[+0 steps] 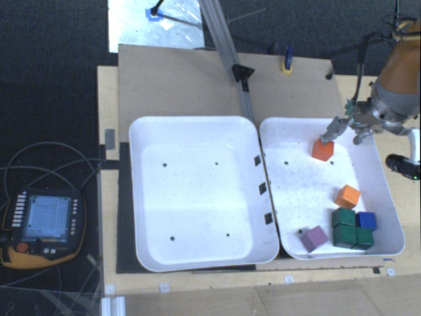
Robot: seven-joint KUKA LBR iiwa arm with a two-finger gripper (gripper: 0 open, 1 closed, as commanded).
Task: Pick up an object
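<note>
The gripper [342,129] hangs over the far part of the right bin [388,206], one grey finger slanting down to the top of an orange-red block [322,149]. Whether the claw clasps that block or merely touches it cannot be told; the second finger is not clearly seen against the wrist.

Nearer in the same bin lie a smaller orange block [348,195], green blocks [345,227] bunched with a blue block [366,220], and a purple block [314,237] close to the near wall. The left bin [194,189] sits beside it, rims touching, with dark clips along the seam.

Both bins rest on a tan board [184,78] over dark carpet; a pendant [43,229] with a lit screen lies at the left among cables. A slanted grey pole [220,25] crosses the top.

The arm [401,78] is cut off by the right edge, its orange band above the grey wrist.
</note>
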